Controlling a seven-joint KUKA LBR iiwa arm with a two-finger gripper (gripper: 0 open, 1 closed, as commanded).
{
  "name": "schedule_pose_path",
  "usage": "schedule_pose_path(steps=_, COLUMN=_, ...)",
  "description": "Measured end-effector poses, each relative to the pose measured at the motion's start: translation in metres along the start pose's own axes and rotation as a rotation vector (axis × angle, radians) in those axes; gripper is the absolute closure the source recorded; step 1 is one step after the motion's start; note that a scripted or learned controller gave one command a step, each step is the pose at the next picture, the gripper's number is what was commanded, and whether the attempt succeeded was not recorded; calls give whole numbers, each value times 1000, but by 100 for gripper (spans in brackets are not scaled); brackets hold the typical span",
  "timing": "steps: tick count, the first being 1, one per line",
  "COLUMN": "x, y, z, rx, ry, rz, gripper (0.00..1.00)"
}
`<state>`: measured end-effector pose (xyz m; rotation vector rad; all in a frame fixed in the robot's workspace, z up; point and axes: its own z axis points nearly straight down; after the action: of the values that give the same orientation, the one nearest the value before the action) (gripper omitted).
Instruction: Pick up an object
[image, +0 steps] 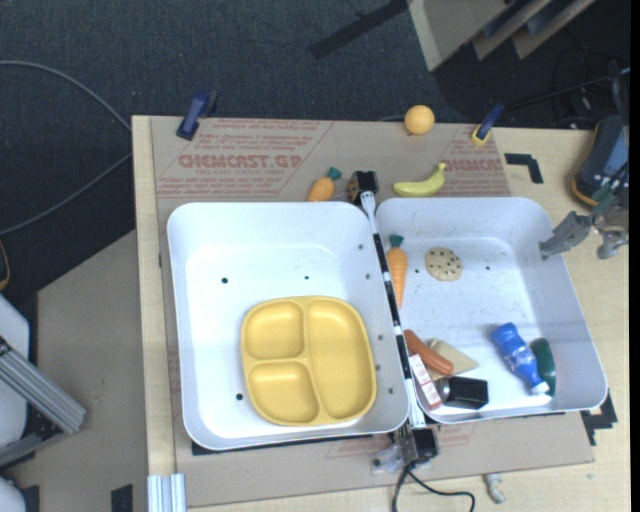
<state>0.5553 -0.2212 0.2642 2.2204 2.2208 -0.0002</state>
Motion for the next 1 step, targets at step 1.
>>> schedule_pose_path(steps=1, x=0, y=-1, z=164, rx=6, ry=7, rz=-2, gripper=0)
